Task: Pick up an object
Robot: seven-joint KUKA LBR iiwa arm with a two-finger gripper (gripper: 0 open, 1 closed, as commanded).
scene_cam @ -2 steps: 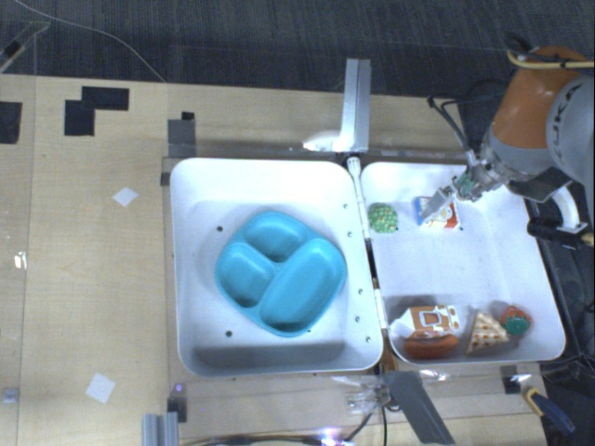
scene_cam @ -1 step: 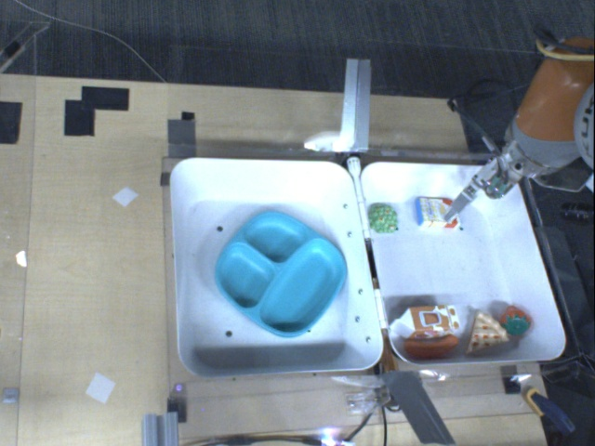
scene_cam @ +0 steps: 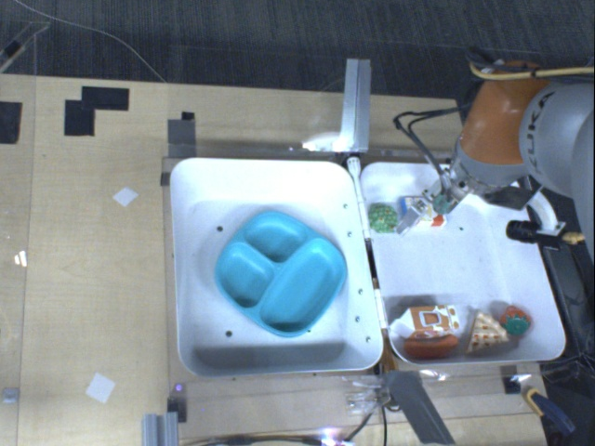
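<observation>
Two shallow white bins are sitting side by side on the wooden tabletop [scene_cam: 84, 277]. The left bin [scene_cam: 191, 249] is holding a blue divided tray [scene_cam: 281, 272], which is lying roughly in the middle of it, tilted askew to the bin's walls.

The right bin [scene_cam: 465, 258] is carrying several small things. A green knobbly ball [scene_cam: 382, 216] is resting near the far left corner, close to the wall shared with the other bin. Along the near wall, a brown and orange packet-like item [scene_cam: 429, 330] is lying at the left, a pale patterned wedge [scene_cam: 484, 333] is sitting just beside it to the right, and a small orange and green piece [scene_cam: 516, 321] is touching or nearly touching that wedge (the exact contact is hard to judge).

The grey arm with its orange band [scene_cam: 493, 124] is reaching in from the right over the far part of the right bin. The tool [scene_cam: 426, 208] is hanging just to the right of the green ball, near it but apart. Whether the tool is wide, narrow or gripping anything, I cannot tell; its tip is a small blur of white, red and grey.
</observation>
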